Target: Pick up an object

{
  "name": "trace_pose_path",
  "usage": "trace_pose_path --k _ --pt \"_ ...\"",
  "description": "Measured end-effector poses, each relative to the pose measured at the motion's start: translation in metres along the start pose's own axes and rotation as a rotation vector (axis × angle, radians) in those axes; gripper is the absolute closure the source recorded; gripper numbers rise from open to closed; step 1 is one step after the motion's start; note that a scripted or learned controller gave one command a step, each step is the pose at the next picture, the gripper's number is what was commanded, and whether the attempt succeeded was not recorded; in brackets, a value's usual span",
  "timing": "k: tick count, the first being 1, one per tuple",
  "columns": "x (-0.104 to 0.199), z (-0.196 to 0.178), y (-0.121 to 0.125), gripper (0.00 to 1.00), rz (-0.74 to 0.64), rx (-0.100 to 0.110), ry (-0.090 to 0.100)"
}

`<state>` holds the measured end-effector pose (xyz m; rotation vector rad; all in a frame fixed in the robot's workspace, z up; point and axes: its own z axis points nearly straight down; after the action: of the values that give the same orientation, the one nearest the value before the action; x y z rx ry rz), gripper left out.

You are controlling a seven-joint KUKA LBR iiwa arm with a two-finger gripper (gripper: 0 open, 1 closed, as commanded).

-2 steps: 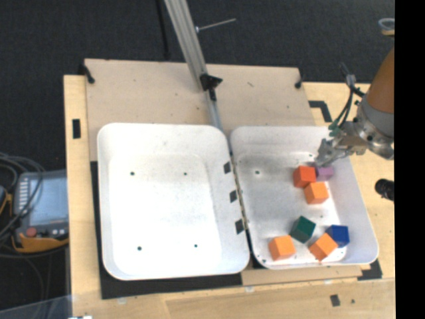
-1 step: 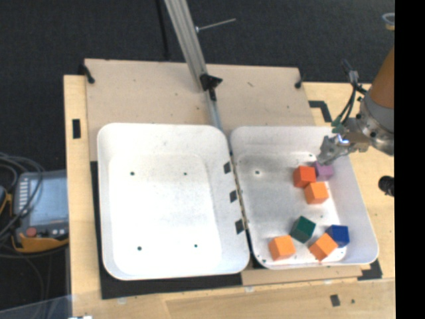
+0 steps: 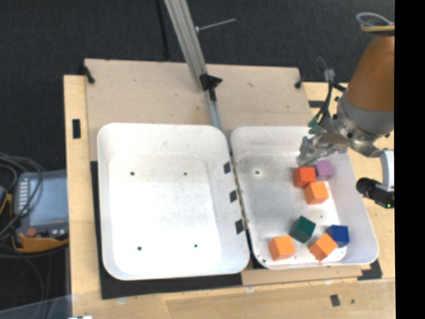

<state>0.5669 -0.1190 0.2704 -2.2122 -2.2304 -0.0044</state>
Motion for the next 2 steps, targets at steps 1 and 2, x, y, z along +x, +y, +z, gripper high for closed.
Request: trace_pose_path --k 1,2 --pt "0.055 0.013 -0.011 1.0 0.002 0.002 -0.002" --pt "0.113 0.01 -0.012 1.0 0.0 0.001 0.0"
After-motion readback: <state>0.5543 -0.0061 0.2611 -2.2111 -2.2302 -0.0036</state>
